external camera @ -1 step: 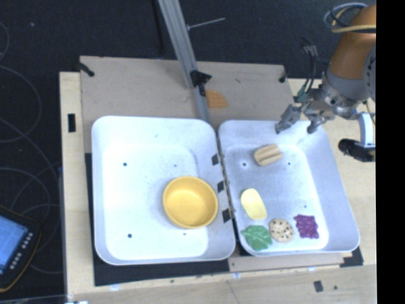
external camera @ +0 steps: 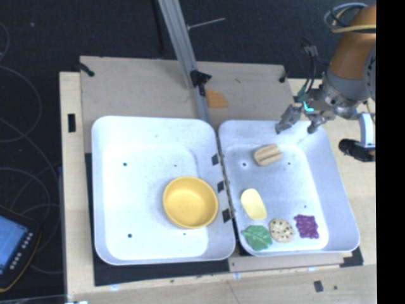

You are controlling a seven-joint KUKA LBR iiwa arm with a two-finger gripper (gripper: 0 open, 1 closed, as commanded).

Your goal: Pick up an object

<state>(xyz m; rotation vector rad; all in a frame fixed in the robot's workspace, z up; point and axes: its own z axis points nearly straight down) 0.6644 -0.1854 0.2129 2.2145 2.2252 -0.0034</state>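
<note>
The tan, loaf-shaped bread roll [external camera: 267, 154] lies near the right white bin's [external camera: 329, 170] far end, just below your spread, empty gripper [external camera: 296, 124], and a descent near the rim could clip the wall or nudge it away.

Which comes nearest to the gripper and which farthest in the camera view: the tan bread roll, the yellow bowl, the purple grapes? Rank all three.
Measured from the gripper:
1. Tan bread roll, upper part of the right bin, just below the gripper.
2. Purple grapes, near the right bin's lower edge.
3. Yellow bowl, in the left bin.
</note>
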